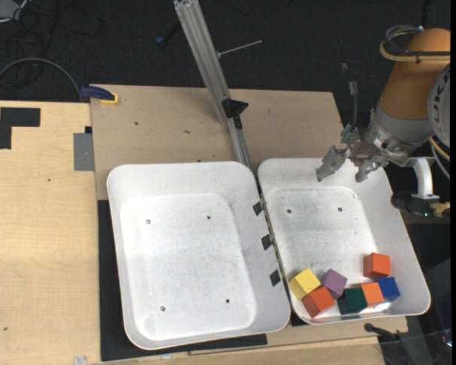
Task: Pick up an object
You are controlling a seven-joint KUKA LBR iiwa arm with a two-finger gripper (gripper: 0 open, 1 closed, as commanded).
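Several small blocks lie in the near corner of the right bin (319, 211): a yellow block (305, 281), a purple block (334, 281), a red block (318, 301), a dark green block (353, 300), an orange block (372, 292), a blue block (389, 287) and a red-orange block (377, 265) a little apart. My gripper (343, 170) hangs over the far edge of the right bin, well away from the blocks. Its two fingers are spread apart with nothing between them.
The left bin (182, 249) sits beside the right one, with black clips along the shared edge. A slanted aluminium rail (213, 74) rises from behind the bins. A wooden board lies under and behind the bins.
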